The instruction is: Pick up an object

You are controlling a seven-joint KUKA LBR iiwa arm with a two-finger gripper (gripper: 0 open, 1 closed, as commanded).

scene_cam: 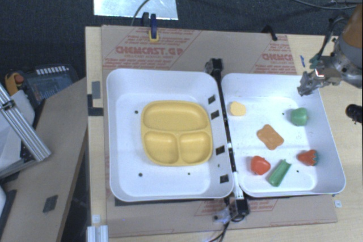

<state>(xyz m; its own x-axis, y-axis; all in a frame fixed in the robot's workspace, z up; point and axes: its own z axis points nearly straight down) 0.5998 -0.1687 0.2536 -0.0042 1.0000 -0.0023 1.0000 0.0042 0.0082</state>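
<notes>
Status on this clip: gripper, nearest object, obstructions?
Gripper above right bin's far corner, nothing seen held. Round green toy nearest, just below. Nothing between.

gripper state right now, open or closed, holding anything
Gripper: cannot be told whether open or closed; nothing seen in it. It hangs over the right bin's far right corner, above the green ball.

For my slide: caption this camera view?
Gripper poised over right bin of toy foods; yellow tray in left bin.
</notes>
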